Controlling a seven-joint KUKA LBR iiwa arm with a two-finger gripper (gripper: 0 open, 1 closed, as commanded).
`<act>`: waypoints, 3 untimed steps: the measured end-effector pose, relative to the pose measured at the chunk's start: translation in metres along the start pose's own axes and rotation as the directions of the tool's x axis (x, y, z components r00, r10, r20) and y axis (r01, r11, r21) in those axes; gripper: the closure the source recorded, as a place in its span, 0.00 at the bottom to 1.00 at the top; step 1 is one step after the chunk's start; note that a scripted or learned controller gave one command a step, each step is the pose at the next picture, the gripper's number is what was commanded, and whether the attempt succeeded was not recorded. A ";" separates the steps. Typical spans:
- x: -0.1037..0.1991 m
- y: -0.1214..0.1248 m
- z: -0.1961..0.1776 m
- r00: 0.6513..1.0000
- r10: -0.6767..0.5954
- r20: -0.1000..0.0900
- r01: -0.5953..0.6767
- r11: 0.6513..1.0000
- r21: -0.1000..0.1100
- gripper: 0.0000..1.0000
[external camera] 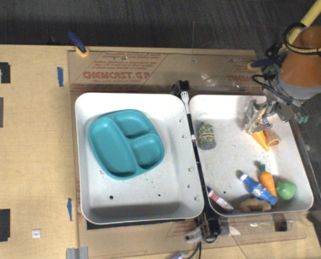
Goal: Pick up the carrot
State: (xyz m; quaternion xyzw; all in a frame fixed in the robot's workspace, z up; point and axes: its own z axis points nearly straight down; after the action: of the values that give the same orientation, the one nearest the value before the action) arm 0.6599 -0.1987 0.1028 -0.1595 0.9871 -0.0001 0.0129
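My gripper (258,117) hovers above the orange cone (265,138), well clear of the carrot (267,181) near the right bin's (225,104) front rim.

One fixed camera here, mounted above the bench (25,144) and looking down at a slant. Both bins sit mid-frame, left bin (90,198) and right bin (225,161), seen whole from a moderate height. Dark floor runs across the top of the frame; the arm (303,58) comes in at upper right.
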 end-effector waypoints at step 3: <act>-0.005 0.002 -0.012 1.000 0.002 0.013 -0.002 1.000 -0.002 0.00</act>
State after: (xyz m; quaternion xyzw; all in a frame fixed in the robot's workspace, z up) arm 0.6634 -0.1951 0.1149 -0.1585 0.9872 0.0020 0.0194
